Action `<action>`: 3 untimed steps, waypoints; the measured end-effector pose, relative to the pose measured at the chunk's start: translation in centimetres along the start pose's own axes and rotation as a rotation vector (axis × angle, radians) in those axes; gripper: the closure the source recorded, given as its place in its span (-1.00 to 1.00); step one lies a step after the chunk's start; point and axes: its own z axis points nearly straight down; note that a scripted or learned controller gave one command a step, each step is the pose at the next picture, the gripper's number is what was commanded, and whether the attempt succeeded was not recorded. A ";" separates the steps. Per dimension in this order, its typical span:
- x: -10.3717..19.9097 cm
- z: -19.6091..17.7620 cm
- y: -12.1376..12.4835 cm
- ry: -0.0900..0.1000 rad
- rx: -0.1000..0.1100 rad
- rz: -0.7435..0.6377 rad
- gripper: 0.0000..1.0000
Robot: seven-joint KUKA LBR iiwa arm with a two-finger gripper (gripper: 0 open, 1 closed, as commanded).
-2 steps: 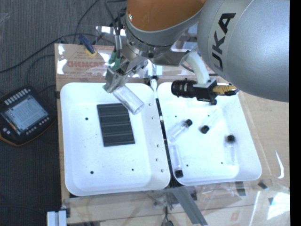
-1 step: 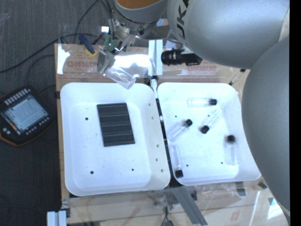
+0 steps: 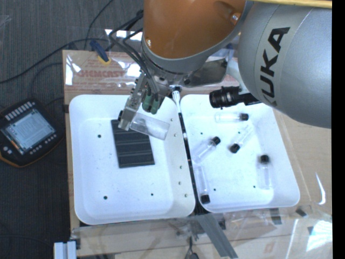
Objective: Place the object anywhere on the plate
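Observation:
The plate (image 3: 133,148) is a dark, ridged rectangle lying flat in the left bin (image 3: 91,198). A clear vial (image 3: 153,127) shows just past the plate's far right corner, lying across and directly under the gripper. My gripper (image 3: 135,117) hangs over the plate's far edge, and its metal tip reaches down to the plate's far left corner. The vial touches or sits very close to the gripper, but I cannot make out whether it is held. The orange band and grey wrist hide the bin's far edge.
The right bin (image 3: 280,198) holds several clear vials with black caps, such as one (image 3: 207,147) near the divider and one (image 3: 264,171) at the right. A black cylinder (image 3: 226,97) juts out over its far edge. A pendant (image 3: 27,131) lies left of the bench.

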 end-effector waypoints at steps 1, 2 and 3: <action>2.4 1.7 -0.2 0.000 0.000 -0.210 1.00; -6.8 0.7 4.0 0.000 -0.001 0.015 1.00; -9.4 11.2 5.1 0.001 0.001 -0.024 1.00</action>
